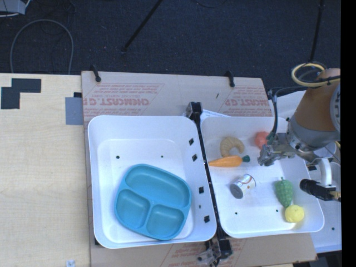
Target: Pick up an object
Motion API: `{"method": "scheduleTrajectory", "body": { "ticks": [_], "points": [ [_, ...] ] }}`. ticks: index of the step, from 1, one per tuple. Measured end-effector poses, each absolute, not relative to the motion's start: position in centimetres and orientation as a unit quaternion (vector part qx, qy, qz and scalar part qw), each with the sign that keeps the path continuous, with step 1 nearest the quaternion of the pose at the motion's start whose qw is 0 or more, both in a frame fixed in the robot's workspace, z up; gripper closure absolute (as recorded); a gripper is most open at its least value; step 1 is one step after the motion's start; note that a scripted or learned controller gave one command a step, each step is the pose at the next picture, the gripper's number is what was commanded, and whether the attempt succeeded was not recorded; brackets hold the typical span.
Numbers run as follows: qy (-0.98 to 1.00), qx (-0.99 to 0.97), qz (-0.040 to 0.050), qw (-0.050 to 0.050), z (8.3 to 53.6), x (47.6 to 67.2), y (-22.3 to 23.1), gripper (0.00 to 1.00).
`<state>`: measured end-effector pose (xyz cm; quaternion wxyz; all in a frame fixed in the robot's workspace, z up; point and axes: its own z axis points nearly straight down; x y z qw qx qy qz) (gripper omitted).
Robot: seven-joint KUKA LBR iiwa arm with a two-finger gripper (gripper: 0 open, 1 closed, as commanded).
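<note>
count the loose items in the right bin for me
6: croissant, carrot, can, green fruit, lemon, and a red item by the gripper; more may be hidden.

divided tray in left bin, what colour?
Light blue; the divided tray shows clearly in the camera view.

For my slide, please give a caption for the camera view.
Arm's gripper hovers over the right bin of toy foods near a carrot; blue tray in left bin.
</note>
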<state>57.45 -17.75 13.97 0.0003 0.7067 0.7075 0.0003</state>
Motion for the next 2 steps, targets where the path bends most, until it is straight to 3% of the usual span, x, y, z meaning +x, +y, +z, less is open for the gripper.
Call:
{"method": "scheduleTrajectory", "body": {
  "ticks": [2],
  "points": [
    [0.708,0.707,0.0006,0.001,22.9,57.1,-18.2,1.0]
  ]
}}
